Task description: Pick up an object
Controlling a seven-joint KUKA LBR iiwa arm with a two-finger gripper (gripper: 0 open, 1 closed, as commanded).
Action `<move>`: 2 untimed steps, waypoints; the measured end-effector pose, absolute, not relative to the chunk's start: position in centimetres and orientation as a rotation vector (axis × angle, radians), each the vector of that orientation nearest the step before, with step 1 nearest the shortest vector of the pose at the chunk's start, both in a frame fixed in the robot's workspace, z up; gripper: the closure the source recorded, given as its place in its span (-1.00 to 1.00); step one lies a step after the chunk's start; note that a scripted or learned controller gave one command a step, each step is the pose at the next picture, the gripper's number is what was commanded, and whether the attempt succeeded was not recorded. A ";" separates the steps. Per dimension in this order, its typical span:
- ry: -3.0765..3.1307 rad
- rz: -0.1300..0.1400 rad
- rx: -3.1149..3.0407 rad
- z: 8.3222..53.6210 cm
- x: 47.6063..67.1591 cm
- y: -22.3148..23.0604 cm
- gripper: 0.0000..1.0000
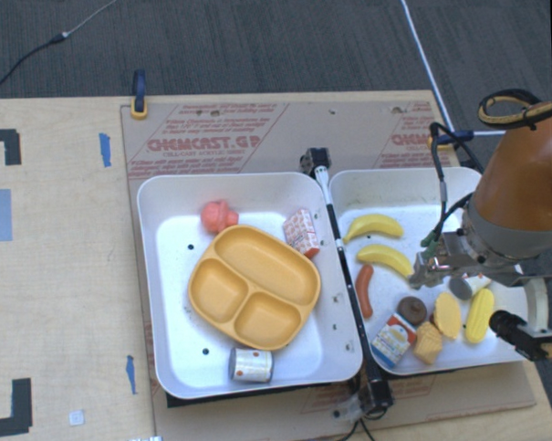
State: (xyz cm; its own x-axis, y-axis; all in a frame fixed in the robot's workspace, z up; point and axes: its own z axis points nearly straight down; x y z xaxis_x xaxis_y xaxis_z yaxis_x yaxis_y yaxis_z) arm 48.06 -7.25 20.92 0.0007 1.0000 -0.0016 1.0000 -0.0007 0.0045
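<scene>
Red "CHEMCAST GP" lettering (202,143) on the board under both bins. End effector (445,270) low in the right bin (348,189), beside a banana (384,259); grip state impossible to tell, nothing visibly held.

The two bins are white, the left bin (159,266) and the right bin (384,185). In the left bin, the divided plate (253,286) is a warm yellow-orange. The ball (218,215) beside it is pink. The small carton (300,230) is white with a red pattern. The can (251,364) is white with a bit of orange-red.

In the right bin, the two bananas (374,226) are yellow. The hot dog (364,290) is red-orange. The round cookie (411,309) is dark brown. The corn (480,313) is yellow. The pouch (392,340) is blue and white with some red.

The arm (521,181) is grey and orange. The counter (59,270) is pale tan wood with blue tape bits (106,149) and black marks.
</scene>
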 end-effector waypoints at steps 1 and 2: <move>2.219 0.003 2.219 20.9 48.1 -7.2 -1.00; 2.219 0.003 2.219 20.9 48.1 -7.2 -1.00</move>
State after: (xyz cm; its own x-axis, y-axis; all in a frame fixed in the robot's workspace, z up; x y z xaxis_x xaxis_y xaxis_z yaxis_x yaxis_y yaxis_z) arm 48.06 -7.20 20.90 -0.0003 1.0000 -0.0010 1.0000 0.0003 0.0041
